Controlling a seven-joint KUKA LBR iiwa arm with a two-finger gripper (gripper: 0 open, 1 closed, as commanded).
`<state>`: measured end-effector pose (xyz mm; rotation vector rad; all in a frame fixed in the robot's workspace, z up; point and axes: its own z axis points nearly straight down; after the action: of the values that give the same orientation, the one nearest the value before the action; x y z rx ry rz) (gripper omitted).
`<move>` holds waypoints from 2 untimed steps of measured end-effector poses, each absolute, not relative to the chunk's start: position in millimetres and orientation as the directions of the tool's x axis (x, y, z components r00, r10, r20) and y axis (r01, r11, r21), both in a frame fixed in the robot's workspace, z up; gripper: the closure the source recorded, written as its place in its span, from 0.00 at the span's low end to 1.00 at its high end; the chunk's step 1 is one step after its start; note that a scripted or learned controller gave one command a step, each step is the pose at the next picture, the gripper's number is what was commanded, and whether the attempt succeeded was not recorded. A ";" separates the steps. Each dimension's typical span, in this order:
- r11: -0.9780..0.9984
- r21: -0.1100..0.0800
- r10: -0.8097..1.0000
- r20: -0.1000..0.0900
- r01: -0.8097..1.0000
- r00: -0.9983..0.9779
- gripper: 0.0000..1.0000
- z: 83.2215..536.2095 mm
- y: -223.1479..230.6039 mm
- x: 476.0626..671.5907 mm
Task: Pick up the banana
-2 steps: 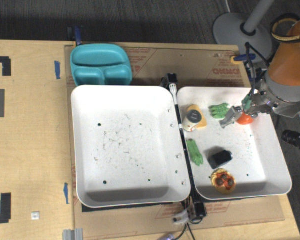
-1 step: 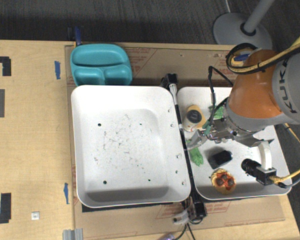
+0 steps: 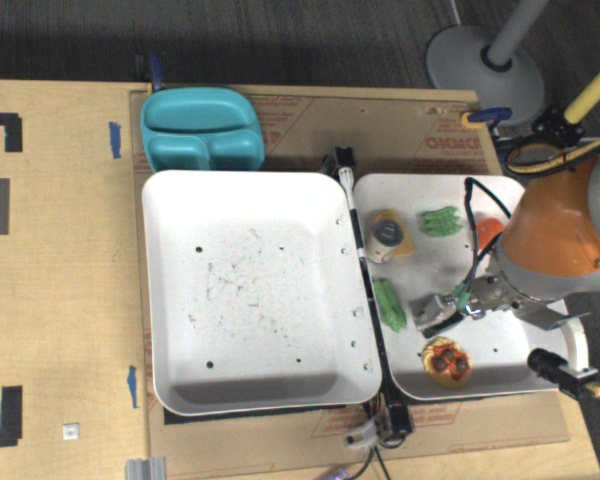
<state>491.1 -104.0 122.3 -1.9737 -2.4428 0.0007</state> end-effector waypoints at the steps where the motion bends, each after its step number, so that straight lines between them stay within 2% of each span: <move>1: 0.580 0.002 0.815 -0.002 0.815 -0.580 0.00 85.7 -100.3 535.9; 2: 0.842 0.003 0.540 -0.004 0.540 -0.842 0.00 185.1 -50.0 553.5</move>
<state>553.5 -50.0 185.1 -0.8850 -3.0189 -0.0027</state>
